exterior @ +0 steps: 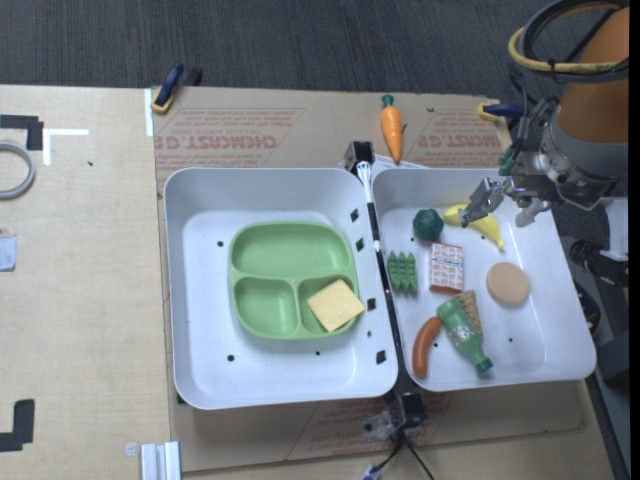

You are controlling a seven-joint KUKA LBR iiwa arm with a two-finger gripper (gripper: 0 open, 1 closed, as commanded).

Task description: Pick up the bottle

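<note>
A: Bottle first. Where?
B: Green plastic bottle [466, 333] lies on its side in the right-hand white bin [560, 298], lower middle of that bin, cap end toward the lower right. Label side up.

A: Anything touching it?
B: Red-orange sausage [425, 345] is just beside it on the left. Round tan disc like a cookie [508, 284] sits up and to the right, apart from it. Small red-and-white printed packet [446, 267] is just above it.

A: Gripper?
B: Two-finger gripper [487, 200] at the upper right of the frame, over the top part of the right bin, right by the yellow banana [482, 223]. Well apart from the bottle. Fingers: cannot tell if spread or closed, too small and dark. Nothing visibly held between them.

A: Arm?
B: Grey arm with orange band [598, 78] comes in from the upper right.

A: Rest of the right bin?
B: Dark green round lump [428, 224] upper left, ridged green piece [402, 272] by the left wall.

A: Left bin?
B: Left white bin [190, 298] holds a light green divided tray [275, 268] with a yellow block like cheese [335, 305] in its lower right compartment.

A: Outside the bins?
B: Orange carrot with green top [390, 128] on the cardboard above, between the two bins. Blue-and-yellow clip [167, 88] at the upper left corner of the cardboard.
</note>
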